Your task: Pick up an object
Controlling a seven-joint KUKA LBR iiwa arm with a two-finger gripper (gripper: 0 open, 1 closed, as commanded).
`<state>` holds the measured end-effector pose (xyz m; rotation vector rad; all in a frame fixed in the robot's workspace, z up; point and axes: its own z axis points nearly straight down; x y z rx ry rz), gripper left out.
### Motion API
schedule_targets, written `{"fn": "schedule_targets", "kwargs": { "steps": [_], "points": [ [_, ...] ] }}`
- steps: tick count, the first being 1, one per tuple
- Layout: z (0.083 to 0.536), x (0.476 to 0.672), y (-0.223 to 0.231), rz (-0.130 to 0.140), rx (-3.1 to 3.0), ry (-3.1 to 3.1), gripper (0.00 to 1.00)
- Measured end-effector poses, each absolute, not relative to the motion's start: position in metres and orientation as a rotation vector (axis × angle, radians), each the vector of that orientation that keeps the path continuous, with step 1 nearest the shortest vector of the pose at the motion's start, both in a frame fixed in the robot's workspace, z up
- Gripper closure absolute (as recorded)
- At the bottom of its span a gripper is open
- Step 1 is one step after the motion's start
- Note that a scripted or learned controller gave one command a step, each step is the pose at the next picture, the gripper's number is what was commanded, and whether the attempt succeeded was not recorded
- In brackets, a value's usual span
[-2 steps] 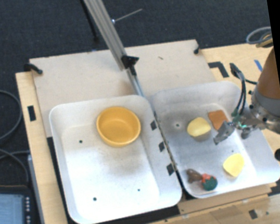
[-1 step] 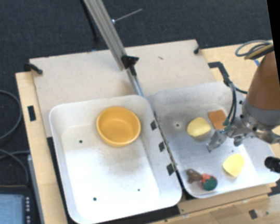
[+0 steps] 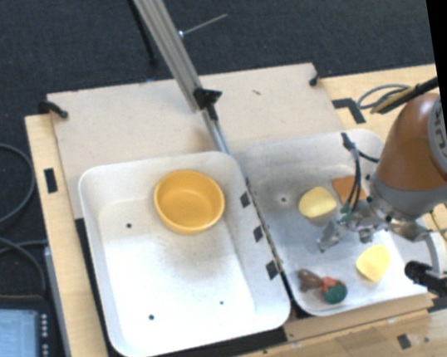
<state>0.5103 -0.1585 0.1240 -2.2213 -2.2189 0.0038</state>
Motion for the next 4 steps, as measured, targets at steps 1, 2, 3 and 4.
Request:
{"fn": "schedule_targets", "kwargs": {
  "steps": [1, 2, 3, 4],
  "points": [
    [0.100, 0.511, -0.160, 0.002, -2.222, -2.222, 0.00],
    [0.112, 0.512, -0.161, -0.003, -2.229, -2.221, 1.00],
    [0.172, 0.506, -0.163, -0.006, -2.225, -2.228, 1.00],
    [0.216, 0.512, -0.165, -0.005, -2.222, -2.230, 1.00]
  ]
}}
